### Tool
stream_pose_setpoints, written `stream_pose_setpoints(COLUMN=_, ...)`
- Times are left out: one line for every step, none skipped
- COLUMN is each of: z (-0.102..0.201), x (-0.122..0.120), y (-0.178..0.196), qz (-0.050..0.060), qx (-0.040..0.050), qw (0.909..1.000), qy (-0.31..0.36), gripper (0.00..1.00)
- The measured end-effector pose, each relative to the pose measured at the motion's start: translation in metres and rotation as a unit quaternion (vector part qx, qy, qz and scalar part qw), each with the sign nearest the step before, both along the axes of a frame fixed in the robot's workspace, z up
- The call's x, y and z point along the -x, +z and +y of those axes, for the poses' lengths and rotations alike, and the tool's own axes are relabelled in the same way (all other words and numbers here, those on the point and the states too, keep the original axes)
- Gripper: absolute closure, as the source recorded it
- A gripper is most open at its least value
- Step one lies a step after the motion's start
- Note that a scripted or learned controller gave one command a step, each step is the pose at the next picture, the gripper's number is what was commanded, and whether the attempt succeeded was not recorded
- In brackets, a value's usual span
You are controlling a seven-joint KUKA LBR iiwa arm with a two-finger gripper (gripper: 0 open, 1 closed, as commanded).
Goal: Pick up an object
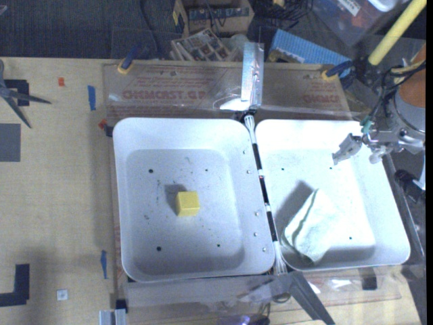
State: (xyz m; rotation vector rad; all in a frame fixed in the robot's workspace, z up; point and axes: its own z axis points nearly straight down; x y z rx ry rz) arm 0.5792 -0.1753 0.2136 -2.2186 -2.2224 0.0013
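**Block and cloth lie in separate bins, gripper holds nothing**

Block (pixel 188 203), small and yellow, sits near the middle of the left bin (pixel 128 147), on the sunken floor and slightly left of centre. It casts a short shadow up and to the left. Nothing touches it. Dark specks dot the bin floor around it.

In the right bin (pixel 298 141) a crumpled white cloth (pixel 313 227) with a faint greenish stripe lies toward the near edge, close to the wall the two bins share. A broad shadow falls just above and left of it. The cloth is well apart from the block, with the two inner rims between them.

The gripper (pixel 353 149) hangs over the far right part of the right bin, above and to the right of the cloth and clear of it. Its fingers are spread and point left; nothing is between them. The wrist and cables trail off to the right, where the arm (pixel 413 107) with its orange band enters the view.

Both bins stand side by side on the desk (pixel 54 202), a pale wooden top. A clear sheet with red lettering (pixel 169 90) lies behind the bins. Bits of blue tape (pixel 91 98) mark the desk to the left, and black pieces lie along its left edge. A yellow rod (pixel 399 26) slants across the top right corner.
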Motion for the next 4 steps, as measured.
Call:
stream_pose_setpoints(z=0.066, x=0.047, y=-0.125, qz=-0.004, qx=0.0004, qw=0.9987, qy=-0.052, gripper=0.0)
stream_pose_setpoints(z=0.035, x=-0.054, y=-0.127, qz=-0.003, qx=0.0009, qw=0.9709, qy=-0.239, gripper=0.0)
stream_pose_setpoints(z=0.038, x=-0.056, y=-0.117, qz=-0.004, qx=0.0001, qw=0.9716, qy=-0.237, gripper=1.0)
stream_pose_setpoints(z=0.03, x=-0.079, y=-0.09, qz=0.0, qx=0.0011, qw=0.9311, qy=-0.365, gripper=1.0)
